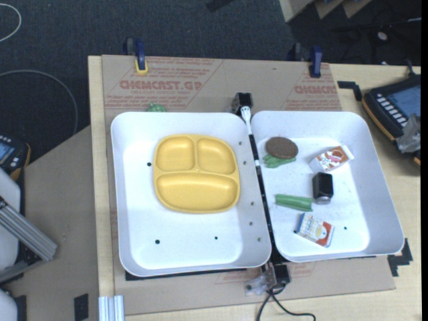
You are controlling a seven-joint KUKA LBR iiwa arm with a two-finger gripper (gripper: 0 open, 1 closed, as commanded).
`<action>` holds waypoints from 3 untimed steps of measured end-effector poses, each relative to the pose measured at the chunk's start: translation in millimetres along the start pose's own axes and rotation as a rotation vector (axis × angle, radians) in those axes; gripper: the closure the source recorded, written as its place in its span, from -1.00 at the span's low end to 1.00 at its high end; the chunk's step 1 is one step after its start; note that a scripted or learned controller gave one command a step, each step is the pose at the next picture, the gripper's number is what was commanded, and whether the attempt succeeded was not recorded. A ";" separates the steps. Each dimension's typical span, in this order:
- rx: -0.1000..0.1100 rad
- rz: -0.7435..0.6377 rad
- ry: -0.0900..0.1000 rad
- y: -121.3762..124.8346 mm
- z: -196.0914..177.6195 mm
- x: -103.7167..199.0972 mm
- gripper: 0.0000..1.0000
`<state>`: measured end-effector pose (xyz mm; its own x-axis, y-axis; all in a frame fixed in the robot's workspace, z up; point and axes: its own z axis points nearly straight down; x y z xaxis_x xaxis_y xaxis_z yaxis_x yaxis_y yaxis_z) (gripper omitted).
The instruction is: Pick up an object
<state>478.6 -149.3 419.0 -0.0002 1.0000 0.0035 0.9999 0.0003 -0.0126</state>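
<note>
No object is lifted yet, so the whole task is left: choosing a thing, coming down on it, closing, and raising it. Whether the jaws are open or closed I cannot tell.

All the small candidates lie loose in the right bin [376,179], each flat on the white floor. Near the back is a brown disc [281,146], round and low, with a green leaf [271,160] touching its front edge. Just beside it to the right is a white and red packet [331,158], lying at a tilt. Below that lies a black block [323,186], short and glossy, and to its left a green stick [293,202], the two almost touching. Nearest the front edge is a small carton [313,230], white with red and blue print.

I judge the black block or the carton the easiest to take, because they have clear sides for a grip. The disc looks too flat.

In the left bin [127,199] rests a yellow plate [197,172] with three compartments, wide and shallow, probably too broad for a two-finger grip.
</note>
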 end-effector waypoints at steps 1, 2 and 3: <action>-0.025 0.001 -0.008 -0.1 -90.2 -15.7 1.00; -0.021 -0.003 -0.006 2.3 -118.5 13.2 1.00; -0.015 -0.002 -0.004 6.2 -116.4 36.6 1.00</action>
<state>486.3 -113.1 535.5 -0.0027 1.0000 -0.0003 1.0000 0.0027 0.0021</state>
